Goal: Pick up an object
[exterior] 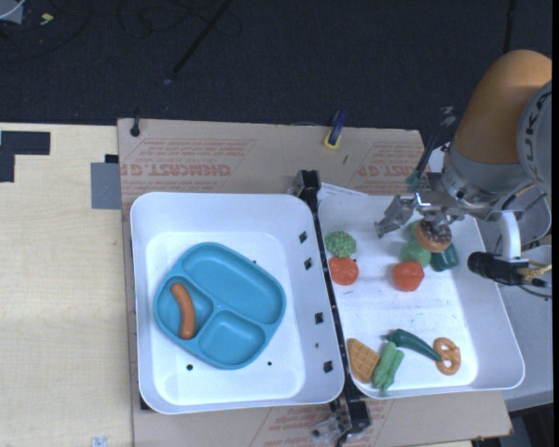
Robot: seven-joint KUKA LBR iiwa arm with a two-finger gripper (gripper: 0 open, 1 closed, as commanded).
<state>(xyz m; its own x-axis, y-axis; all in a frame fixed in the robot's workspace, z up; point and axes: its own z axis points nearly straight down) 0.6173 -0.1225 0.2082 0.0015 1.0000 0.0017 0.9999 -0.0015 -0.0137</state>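
Gripper [432, 236] over toys, right bin [492, 372]

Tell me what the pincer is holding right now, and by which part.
It cannot be told. The pincer sits low over a small brown-and-orange toy in the right bin, but no item is clearly between its tips.

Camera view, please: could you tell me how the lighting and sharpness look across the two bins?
Camera view: the white bins are brightly and evenly lit, nearly washed out; soft shadows under the blue divided plate; the floor behind is dark; small toys near the gripper look soft and blurry; no strong glare.
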